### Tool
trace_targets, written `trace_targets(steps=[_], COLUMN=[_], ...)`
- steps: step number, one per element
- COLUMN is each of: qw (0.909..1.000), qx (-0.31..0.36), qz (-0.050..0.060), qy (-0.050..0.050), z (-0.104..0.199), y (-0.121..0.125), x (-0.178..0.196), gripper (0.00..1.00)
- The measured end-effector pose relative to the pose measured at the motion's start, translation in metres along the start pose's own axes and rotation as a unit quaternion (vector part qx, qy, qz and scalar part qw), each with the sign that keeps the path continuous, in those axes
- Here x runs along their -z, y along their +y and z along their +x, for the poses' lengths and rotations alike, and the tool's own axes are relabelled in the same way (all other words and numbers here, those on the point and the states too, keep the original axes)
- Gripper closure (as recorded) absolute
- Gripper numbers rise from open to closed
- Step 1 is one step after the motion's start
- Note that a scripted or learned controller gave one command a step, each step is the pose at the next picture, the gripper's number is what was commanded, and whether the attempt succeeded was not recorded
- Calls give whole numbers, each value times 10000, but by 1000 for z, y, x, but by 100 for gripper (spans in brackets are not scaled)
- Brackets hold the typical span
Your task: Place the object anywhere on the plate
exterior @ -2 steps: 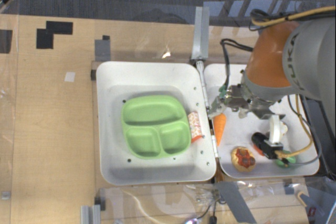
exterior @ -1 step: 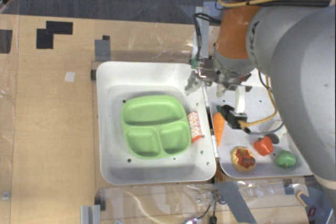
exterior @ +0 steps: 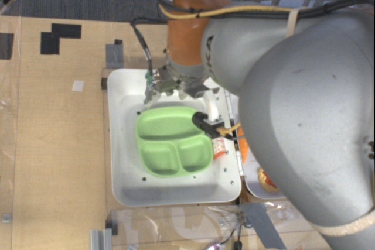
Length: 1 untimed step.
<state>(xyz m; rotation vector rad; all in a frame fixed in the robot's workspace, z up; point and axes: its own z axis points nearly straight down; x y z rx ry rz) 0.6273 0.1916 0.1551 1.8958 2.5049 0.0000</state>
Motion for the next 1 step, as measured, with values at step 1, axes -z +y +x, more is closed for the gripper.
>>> trace_targets(steps=[1], qw=[9998], qx=[212], qz=[5], qy=[0], z=[7], y=[-43], x=[10], gripper=[0])
